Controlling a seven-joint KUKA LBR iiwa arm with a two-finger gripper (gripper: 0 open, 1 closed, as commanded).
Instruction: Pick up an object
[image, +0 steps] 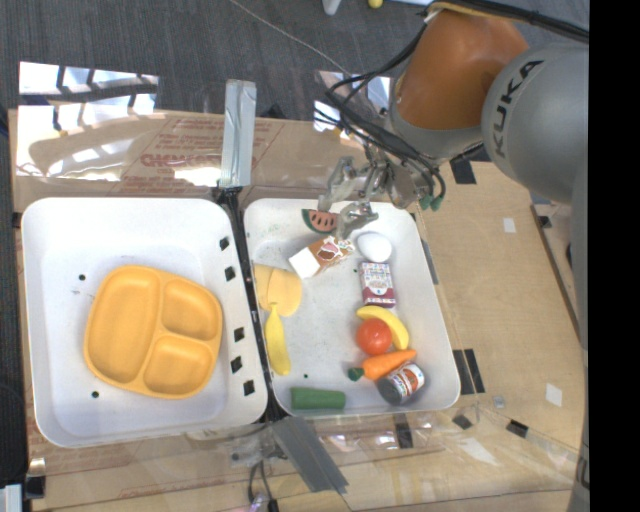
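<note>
Above the right bin's (440, 330) far edge, the end effector (352, 205) hangs with fingers spread, holding nothing.

The wooden bench (500, 300) bears two white bins side by side: left bin (50, 300), right bin (435, 320).

One fixed camera looks down at a slant on my worktop (500, 300) from above, not very near. It takes in both white bins (40, 300); my arm (540, 90) enters from its right.
</note>
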